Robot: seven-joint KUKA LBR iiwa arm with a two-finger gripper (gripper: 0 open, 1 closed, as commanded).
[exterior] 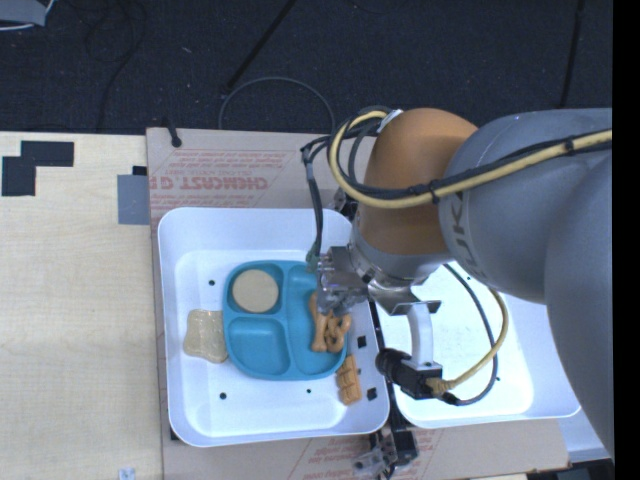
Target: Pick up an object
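I see gripper [330, 293] low over blue tray [262, 353] in left bin [190, 243] | jaws: can't tell, hidden | tan toy [328, 330] in tray's right compartment, under it

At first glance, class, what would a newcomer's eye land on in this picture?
The big grey arm with its orange band reaches in from the right. Beneath it, in the left white bin, lies a bright blue divided tray holding a tan disc, with a pale sponge-like piece beside it.
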